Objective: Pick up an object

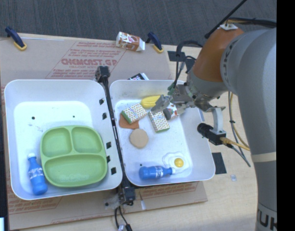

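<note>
My gripper (165, 106) reaches down into the upper middle of the right bin (200, 150). It hangs right by a yellow toy banana (150, 101) and just above a checked green-and-white block (160, 121). A second checked block (133, 112) lies to the left on a brown disc (127, 123). Lower in the same bin lie a tan round cookie (139, 138), a fried egg toy (177, 162) and a blue bottle (154, 172).
The left bin (18, 109) holds a green divided plate (73, 155) and a small blue bottle (36, 174). A snack packet (129, 41) lies on the cardboard behind the bins. The arm's grey body (248, 81) covers the right side.
</note>
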Action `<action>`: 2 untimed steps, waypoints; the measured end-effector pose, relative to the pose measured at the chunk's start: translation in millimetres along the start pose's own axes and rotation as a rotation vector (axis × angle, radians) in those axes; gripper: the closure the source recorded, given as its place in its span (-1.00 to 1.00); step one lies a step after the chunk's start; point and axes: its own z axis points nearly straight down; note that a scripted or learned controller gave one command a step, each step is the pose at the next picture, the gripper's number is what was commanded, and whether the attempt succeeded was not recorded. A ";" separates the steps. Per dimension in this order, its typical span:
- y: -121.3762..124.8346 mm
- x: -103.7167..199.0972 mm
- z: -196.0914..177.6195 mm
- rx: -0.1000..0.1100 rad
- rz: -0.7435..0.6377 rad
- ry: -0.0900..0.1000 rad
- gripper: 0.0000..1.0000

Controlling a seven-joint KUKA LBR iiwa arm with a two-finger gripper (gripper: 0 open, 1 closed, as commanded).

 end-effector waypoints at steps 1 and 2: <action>-6.2 10.0 87.6 -0.007 0.001 -0.003 -1.00; -5.0 8.3 76.2 -0.012 -0.002 -0.008 1.00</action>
